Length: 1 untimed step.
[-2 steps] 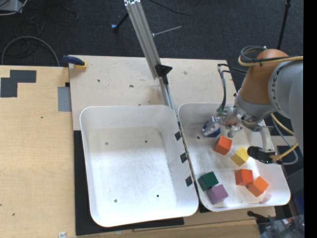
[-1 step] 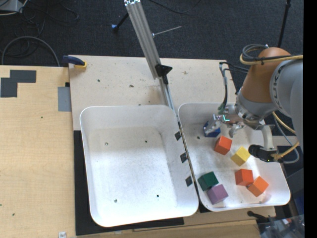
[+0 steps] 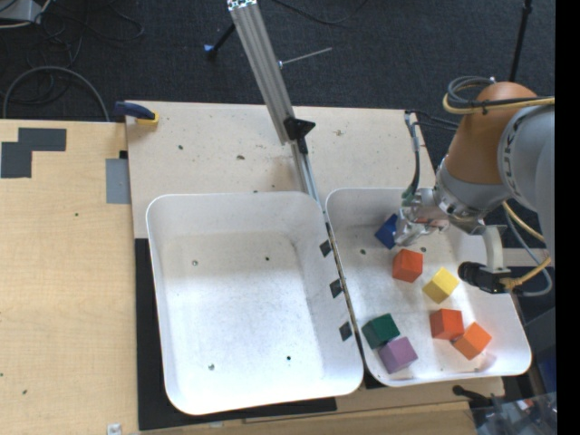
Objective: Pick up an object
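The right bin (image 3: 362,208) holds several blocks. A blue block (image 3: 388,232) lies near its far side, with my gripper (image 3: 414,228) just to its right and low over the bin floor. An orange-red cube (image 3: 408,265) sits just below the gripper. A yellow cube (image 3: 440,285) lies to the right of that one. Nearer the front are a red cube (image 3: 446,323), an orange cube (image 3: 473,340), a dark green block (image 3: 381,330) and a purple block (image 3: 397,353). The arm's wrist hides the fingers' spread.
The left bin (image 3: 181,216) stands beside the right one, with a ridge (image 3: 333,270) between them. A slanted metal post (image 3: 267,71) rises behind the bins. A black cable and hose (image 3: 485,277) hang by the right bin's right rim.
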{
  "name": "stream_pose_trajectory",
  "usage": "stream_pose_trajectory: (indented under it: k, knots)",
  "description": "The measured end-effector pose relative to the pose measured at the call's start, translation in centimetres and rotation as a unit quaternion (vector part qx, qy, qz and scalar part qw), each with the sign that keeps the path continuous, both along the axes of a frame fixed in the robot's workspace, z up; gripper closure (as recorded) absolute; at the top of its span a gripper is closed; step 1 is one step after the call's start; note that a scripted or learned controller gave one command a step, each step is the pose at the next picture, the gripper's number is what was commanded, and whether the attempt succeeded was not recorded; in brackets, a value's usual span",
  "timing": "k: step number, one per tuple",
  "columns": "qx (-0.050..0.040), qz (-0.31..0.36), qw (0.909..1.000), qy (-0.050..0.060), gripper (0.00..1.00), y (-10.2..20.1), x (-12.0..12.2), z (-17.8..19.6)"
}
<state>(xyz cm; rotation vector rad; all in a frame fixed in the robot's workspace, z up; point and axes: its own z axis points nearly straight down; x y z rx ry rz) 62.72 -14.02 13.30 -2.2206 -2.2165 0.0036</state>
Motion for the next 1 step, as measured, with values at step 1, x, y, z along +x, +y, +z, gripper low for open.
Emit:
stream_pose_trajectory:
  k: [1]
  knots:
    - [0.0000,0.000,1.0000,0.000,0.00,-0.01,-0.01,-0.04]
